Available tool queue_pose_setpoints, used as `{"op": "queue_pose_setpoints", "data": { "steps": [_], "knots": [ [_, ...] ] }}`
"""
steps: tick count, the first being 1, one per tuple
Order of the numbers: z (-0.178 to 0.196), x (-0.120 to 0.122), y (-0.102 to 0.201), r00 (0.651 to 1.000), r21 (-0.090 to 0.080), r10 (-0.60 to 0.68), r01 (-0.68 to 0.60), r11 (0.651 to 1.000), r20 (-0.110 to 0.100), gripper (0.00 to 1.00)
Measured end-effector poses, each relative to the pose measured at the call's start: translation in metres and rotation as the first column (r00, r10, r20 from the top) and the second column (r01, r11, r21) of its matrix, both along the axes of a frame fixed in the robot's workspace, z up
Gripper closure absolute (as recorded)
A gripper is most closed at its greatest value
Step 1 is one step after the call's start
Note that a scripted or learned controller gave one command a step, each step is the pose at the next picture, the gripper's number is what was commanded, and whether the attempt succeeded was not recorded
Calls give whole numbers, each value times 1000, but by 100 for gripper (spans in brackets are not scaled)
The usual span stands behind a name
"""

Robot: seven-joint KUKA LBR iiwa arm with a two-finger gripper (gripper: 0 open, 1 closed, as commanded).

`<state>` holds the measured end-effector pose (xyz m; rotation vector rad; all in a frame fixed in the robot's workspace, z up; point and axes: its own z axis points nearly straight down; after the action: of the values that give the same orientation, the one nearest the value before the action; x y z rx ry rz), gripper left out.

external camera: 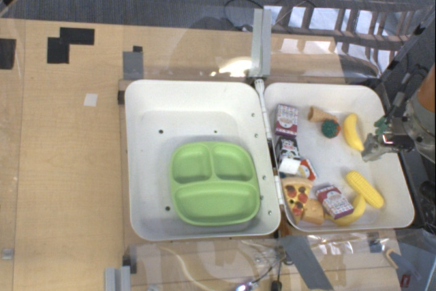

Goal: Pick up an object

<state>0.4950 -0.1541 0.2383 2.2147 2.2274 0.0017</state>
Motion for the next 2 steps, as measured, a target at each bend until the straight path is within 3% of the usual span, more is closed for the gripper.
{"op": "queue_pose_setpoints", "data": {
  "steps": [1, 2],
  "knots": [
    [28, 18, 5, 994, 0, -110, 110, 994, 1, 0],
    [-90, 82, 15, 933, 1, -361, 361, 933, -3, 0]
  ]
}}
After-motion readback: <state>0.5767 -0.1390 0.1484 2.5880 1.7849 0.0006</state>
